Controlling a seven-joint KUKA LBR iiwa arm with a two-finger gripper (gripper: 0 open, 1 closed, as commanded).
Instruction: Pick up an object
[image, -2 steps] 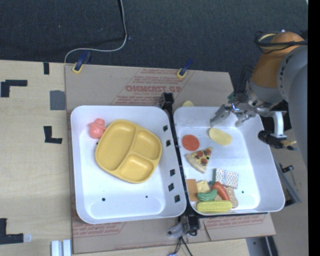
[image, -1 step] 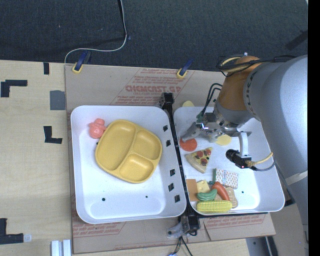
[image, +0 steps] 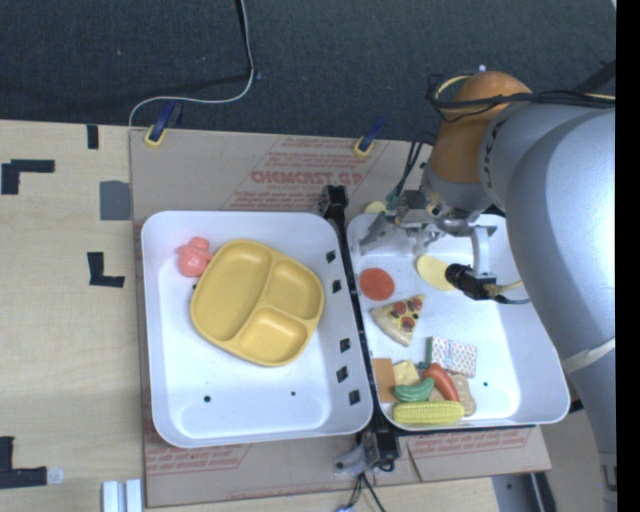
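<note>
Grey metal gripper (image: 400, 222) hangs low at the far end of the right white bin (image: 535, 375); I cannot tell how it stands. Toy foods lie there: red round slice (image: 377, 284), pizza wedge (image: 400, 319), yellow corn cob (image: 428, 412).

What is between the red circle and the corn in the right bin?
In the camera view, between the red disc and the corn cob lies a pizza slice, then a small pile of toy food.

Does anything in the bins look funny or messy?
Mostly no. The yellow tray sits crooked in the left bin, with a pink toy beside it. The toy food pile in the right bin is jumbled.
</note>
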